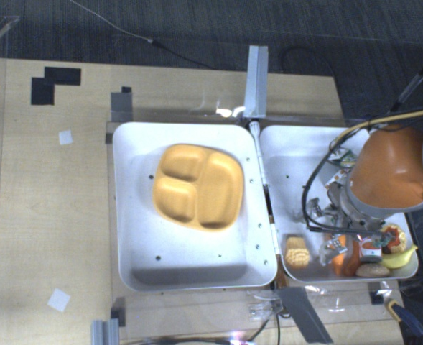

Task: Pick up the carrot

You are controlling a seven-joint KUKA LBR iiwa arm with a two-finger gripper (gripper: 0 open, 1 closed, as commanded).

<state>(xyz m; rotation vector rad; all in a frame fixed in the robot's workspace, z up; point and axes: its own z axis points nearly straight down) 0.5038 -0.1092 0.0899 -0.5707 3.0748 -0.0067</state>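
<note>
carrot (345, 261): front of the right bin (290, 149), between the corn cob (296, 251) and banana (400, 257), partly under my wrist
fingers: can't tell their state, sorry
gripper (338, 241): hanging right above the carrot

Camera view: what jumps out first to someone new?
The yellow divided plate, lying alone in the middle of the left bin. Next the arm's orange band, low over the right bin, with the gripper down among a cluster of small food items at that bin's near edge: a carrot just below the gripper, corn to its left and a banana in the corner.
</note>
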